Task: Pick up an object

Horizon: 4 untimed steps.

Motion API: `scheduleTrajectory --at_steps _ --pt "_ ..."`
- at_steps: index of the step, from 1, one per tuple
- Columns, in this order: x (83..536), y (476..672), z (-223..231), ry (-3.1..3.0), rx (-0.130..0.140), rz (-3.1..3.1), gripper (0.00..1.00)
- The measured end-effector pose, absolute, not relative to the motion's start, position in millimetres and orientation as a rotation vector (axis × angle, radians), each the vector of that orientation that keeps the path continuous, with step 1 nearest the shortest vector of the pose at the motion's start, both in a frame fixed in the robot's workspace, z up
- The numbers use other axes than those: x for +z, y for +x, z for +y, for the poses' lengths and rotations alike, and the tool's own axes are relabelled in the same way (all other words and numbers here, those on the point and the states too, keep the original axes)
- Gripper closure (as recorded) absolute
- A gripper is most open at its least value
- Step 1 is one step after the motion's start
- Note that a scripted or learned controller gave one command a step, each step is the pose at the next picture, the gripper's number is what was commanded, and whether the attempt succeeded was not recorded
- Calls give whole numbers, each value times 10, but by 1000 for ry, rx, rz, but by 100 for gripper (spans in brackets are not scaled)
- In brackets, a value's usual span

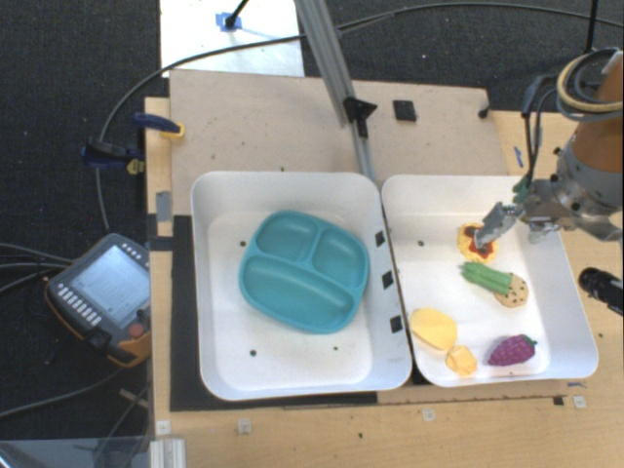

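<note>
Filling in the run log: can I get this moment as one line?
gripper: over red-and-yellow toy, right bin | grasp: cannot tell | teal divided plate: left bin

Light: bright and even, from above
Shadows: soft and faint
Glare: white bins [292,188] shine a little
Sharpness: slightly grainy

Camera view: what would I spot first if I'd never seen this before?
Probably the big teal divided plate, lying alone in the left bin. Next, the colourful toy food in the right bin: a yellow piece, a purple grape bunch and a green vegetable. The robot's pincer reaches in from the right, over a red and yellow piece.
</note>
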<state>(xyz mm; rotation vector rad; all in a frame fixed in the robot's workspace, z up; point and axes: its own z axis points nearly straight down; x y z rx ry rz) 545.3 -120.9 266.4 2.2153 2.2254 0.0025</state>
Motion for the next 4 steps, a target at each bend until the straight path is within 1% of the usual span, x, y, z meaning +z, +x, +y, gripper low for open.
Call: scheduleTrajectory --at_steps 1,2,3,4 --pt "2241 5439 -1161 2220 0 2223 0" --pt "1713 5467 -1059 2222 -1 2223 0" --pt "1115 5406 -1080 2222 -1 2224 0" --pt "1250 5421 -1080 2218 4 2222 100"
